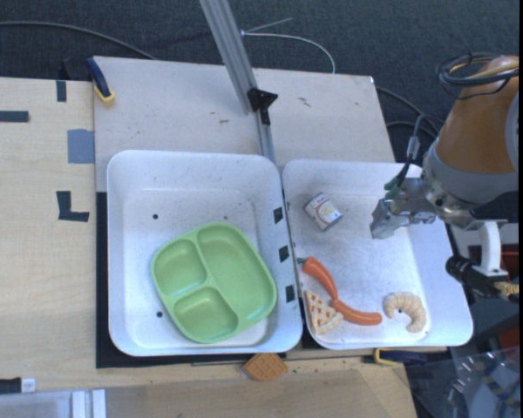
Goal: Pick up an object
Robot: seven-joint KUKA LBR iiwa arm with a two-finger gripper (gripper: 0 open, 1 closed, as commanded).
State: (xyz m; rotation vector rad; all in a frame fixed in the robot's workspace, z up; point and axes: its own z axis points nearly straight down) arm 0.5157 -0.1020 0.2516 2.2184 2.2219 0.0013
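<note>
1. camera view is showing two white bins sitting side by side, the left bin (122,233) and the right bin (444,303) touching along their inner edges.
2. the grey arm (479,138) with its orange band is reaching in from 3 o'clock, and the gripper (385,220) is hanging over the right bin toward its 2 o'clock part.
3. whether the tool is released or clenched cannot be told from this slant; nothing is showing between its tips.
4. a small can (323,211) is lying tilted at about 11 o'clock in the right bin, near the gripper at its 9 o'clock side but apart from it.
5. an orange carrot (336,294) is lying across the bin's 7 o'clock area, with a waffle-like piece (321,313) touching it at the bin's lower left corner.
6. a shrimp (407,309) is lying curled at about 5 o'clock in the same bin, just beside the carrot's end.
7. a green divided plate (213,281) is resting in the left bin toward 5 o'clock.
8. a round cracker (265,367) is sitting on the bench outside the bins, at 6 o'clock below their joined edges.
</note>
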